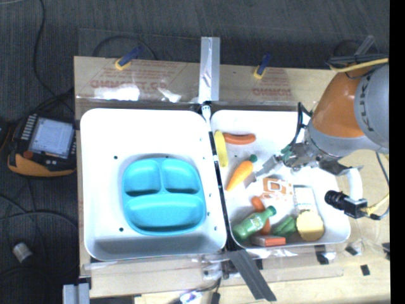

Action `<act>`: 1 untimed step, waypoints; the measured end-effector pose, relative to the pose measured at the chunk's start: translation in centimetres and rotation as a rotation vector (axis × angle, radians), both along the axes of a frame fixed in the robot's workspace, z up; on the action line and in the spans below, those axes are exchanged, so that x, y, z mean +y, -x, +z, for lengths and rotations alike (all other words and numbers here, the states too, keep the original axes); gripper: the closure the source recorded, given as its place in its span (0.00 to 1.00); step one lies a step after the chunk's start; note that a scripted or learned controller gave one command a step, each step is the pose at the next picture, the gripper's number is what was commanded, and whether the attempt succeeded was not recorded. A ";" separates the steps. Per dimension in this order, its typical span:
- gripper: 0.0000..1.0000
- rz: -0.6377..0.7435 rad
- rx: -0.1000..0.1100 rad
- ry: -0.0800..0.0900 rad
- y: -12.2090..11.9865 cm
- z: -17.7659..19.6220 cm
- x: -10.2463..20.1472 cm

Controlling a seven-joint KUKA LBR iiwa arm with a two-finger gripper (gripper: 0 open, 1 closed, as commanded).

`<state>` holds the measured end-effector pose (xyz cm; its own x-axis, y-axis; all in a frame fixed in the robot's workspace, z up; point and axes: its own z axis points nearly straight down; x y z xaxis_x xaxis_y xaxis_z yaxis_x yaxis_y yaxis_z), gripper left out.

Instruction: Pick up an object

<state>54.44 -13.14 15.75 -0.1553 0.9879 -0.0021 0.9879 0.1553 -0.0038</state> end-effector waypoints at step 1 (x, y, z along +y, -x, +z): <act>0.00 -0.177 -0.016 -0.007 -3.0 -6.8 3.2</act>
